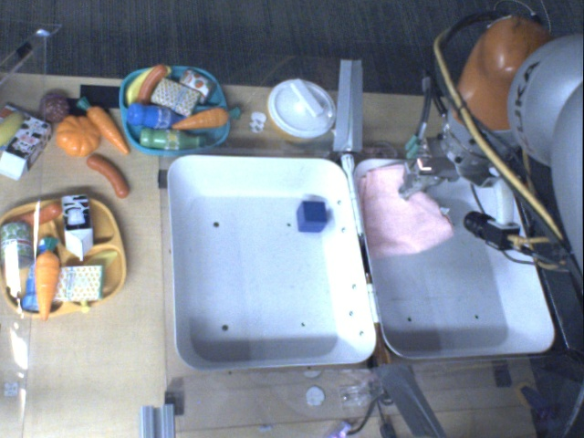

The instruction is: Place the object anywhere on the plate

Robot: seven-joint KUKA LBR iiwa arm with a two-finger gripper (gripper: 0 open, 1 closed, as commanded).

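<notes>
On the left, I see the blue block (pixel 313 215) lying loose in the left bin (pixel 210 318), far-right part. The pink plate (pixel 401 219) in the right bin (pixel 474 327) bears nothing. My hand (pixel 427 173) hovers at the plate's far edge; its grip I cannot tell. I judge pickup and placing both remain.

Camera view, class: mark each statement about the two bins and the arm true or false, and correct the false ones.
1. The blue block lies in the left bin. True.
2. The pink plate sits in the left bin. False: it is in the right bin.
3. The gripper is above the pink plate's far edge. True.
4. The blue block rests on the plate. False: it is apart, in the other bin.
5. The white lidded container stands inside a bin. False: it stands on the bench beyond them.
</notes>
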